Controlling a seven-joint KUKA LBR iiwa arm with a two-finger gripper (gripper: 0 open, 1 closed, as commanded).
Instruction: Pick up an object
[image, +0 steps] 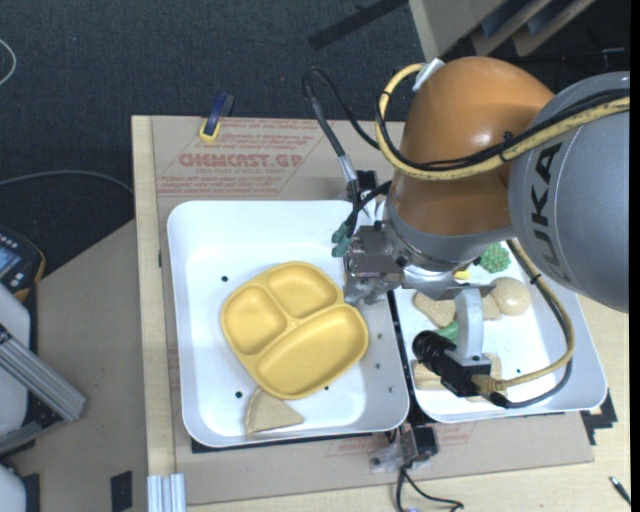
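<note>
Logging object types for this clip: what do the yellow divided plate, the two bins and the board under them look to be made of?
Yellow divided plate: likely moulded plastic, smooth with a soft sheen and rounded compartment ridges.
Left bin and right bin: probably thin formed plastic, glossy white with rounded rims.
Board: seemingly a sheet covered in brown paper, matte, printed with red lettering.

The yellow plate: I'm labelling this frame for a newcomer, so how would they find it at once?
Look in the left white bin. The yellow plate lies near its middle, split into three compartments. It dwarfs the beige wedge at its lower edge, and nothing else is bright yellow.
</note>
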